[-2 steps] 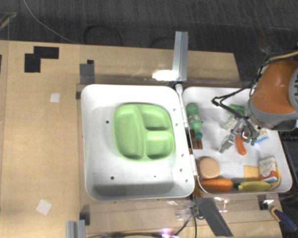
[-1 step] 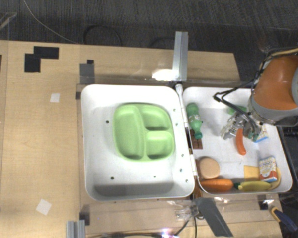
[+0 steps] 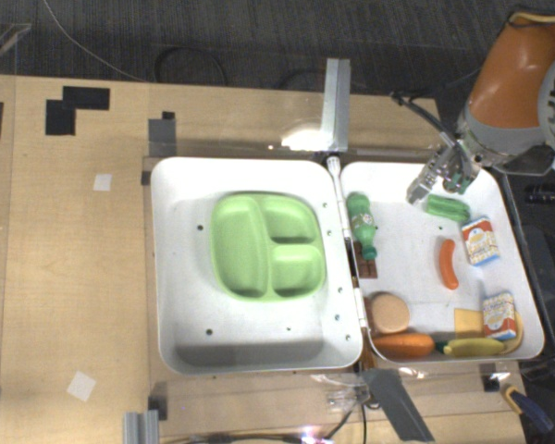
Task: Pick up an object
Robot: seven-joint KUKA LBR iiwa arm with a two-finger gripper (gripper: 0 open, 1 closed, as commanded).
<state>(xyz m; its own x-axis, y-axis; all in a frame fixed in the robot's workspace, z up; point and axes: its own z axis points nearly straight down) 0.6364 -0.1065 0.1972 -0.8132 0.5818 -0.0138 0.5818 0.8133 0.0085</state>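
My gripper (image 3: 440, 185) hangs over the back of the right bin (image 3: 402, 178), fingers open and nothing between them. Just below and to the right of it lies a small green object (image 3: 447, 208), close to the fingertips but not held. A green bottle (image 3: 359, 225) lies along the bin's left wall. A red sausage (image 3: 448, 263) and a small red-and-white carton (image 3: 479, 241) lie toward the right side.
At the right bin's front are a brown bun (image 3: 389, 313), a carrot (image 3: 405, 345), a banana (image 3: 476, 347), a cheese wedge (image 3: 467, 320) and another carton (image 3: 499, 313). The left bin (image 3: 180, 322) holds a green divided plate (image 3: 265, 245).
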